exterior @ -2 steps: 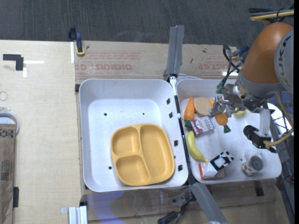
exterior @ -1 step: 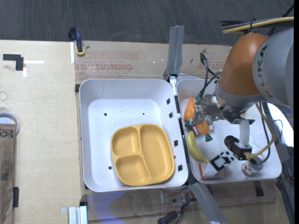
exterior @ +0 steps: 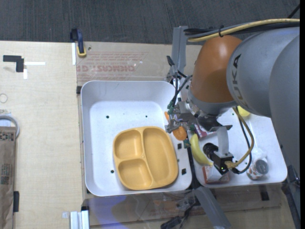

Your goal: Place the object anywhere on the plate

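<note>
I'm looking down on a pale wooden bench (exterior: 38,142) that carries two shallow white bins. Taking the left bin (exterior: 93,128) as my landmark: the right bin (exterior: 274,142) sits just beside it to the right, their rims close together. Behind the left bin a clear sheet with reversed red lettering (exterior: 112,66) lies flat on the bench. Well to its left, at the bench's edge, lies a brown paper bag (exterior: 7,175). To its far upper left I see a small black marker with white tape (exterior: 16,63).

Grey arm (exterior: 267,66), orange band (exterior: 214,70), yellow cable (exterior: 248,26), black lettering
</note>
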